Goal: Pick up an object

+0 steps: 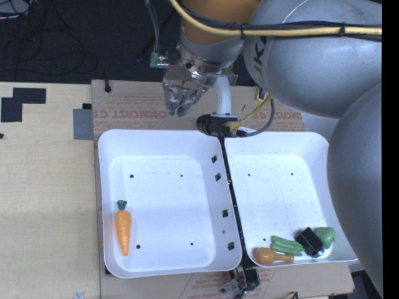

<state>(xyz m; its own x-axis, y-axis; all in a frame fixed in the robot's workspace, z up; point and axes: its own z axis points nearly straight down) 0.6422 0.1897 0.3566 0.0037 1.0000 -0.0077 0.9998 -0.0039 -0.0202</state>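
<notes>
My tool (181,101) hangs above the cardboard at the left bin's (106,167) 12 o'clock edge, fingers close together with nothing between them. A carrot (123,229) lies at 7 o'clock in that bin. In the right bin (321,148), at 5 o'clock, sit green beans (287,245), a black block (310,241), a green piece (325,234) and an orange-brown gourd (272,256).
</notes>
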